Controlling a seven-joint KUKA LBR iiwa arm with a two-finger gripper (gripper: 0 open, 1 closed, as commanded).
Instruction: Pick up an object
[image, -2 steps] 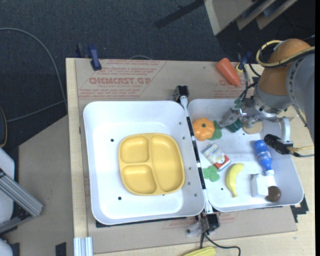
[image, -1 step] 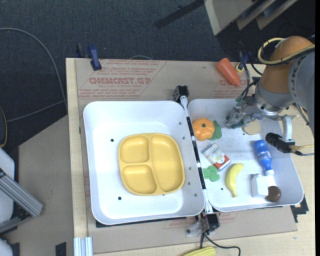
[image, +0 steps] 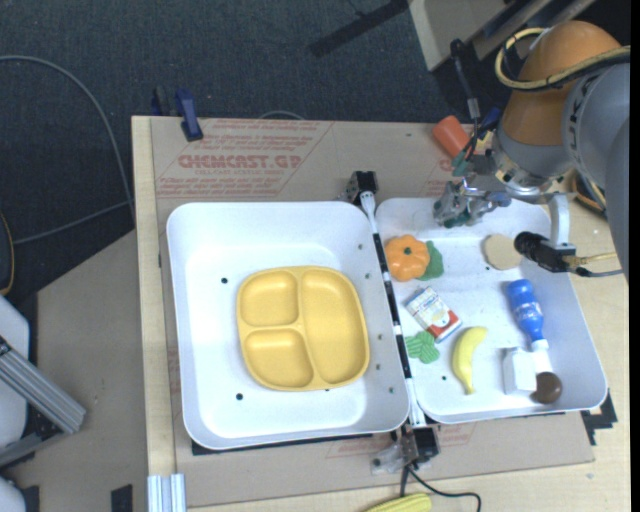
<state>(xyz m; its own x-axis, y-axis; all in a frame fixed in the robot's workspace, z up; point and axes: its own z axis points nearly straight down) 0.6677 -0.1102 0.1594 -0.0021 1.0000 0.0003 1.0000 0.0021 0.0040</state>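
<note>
My gripper (image: 462, 206) hangs over the far edge of the right bin (image: 580, 340), pointing down near the bin's back wall. No object shows between its fingers. In that bin lie an orange pumpkin toy (image: 406, 255) with a green piece beside it, a small red and white packet (image: 432, 311), a green toy (image: 422, 347), a yellow banana (image: 467, 357), a blue bottle (image: 524, 311), a tan round piece (image: 498, 250), a white block (image: 520, 372) and a brown ball (image: 547, 386).
The left bin (image: 200, 250) holds a yellow compartment plate (image: 300, 327). Black clips (image: 362, 187) join the bins at the back and front. A black cable end (image: 545, 252) hangs off the arm over the right bin's far right.
</note>
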